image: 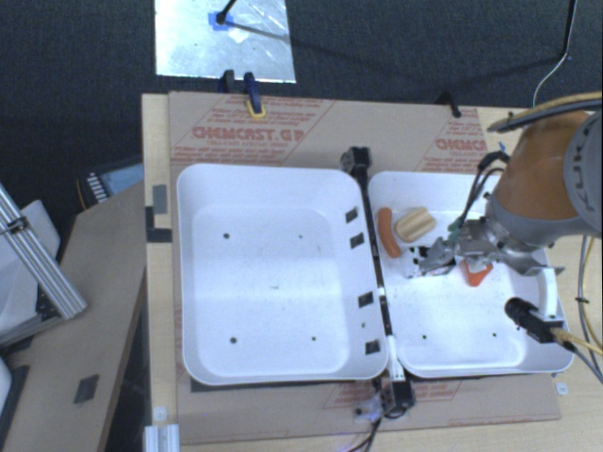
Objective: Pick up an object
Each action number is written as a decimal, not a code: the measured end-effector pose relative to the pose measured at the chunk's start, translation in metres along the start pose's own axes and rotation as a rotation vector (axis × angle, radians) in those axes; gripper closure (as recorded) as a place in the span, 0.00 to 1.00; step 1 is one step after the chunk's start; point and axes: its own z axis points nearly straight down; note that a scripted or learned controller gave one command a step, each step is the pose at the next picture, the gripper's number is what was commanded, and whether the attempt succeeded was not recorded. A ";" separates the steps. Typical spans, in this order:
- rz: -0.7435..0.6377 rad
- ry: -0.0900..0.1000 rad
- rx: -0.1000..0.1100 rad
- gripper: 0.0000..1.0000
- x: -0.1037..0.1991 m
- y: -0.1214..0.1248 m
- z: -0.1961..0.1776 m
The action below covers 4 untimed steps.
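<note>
In the right bin [452,347] lie a red-orange sausage-shaped piece [385,232] and a tan bread-like piece [415,224], side by side near the bin's upper left. A small orange-red object [479,273] shows just under the arm's wrist. My gripper [426,257] reaches in from the right, low over the bin floor, just below the tan piece. Its fingertips are small and dark against clutter, and nothing is plainly seen between them.
The left bin [273,271] sits beside the right one, with a black divider strip [372,271] between them. A cardboard sheet [311,135] underlies both bins. A silver plate [224,24] lies at the back. Cables hang near the arm at right.
</note>
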 end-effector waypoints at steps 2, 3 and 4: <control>-0.014 0.000 -0.023 1.00 0.082 -0.006 -0.147; -0.014 0.001 -0.018 1.00 0.184 -0.036 -0.210; -0.015 0.003 -0.017 1.00 0.265 -0.063 -0.276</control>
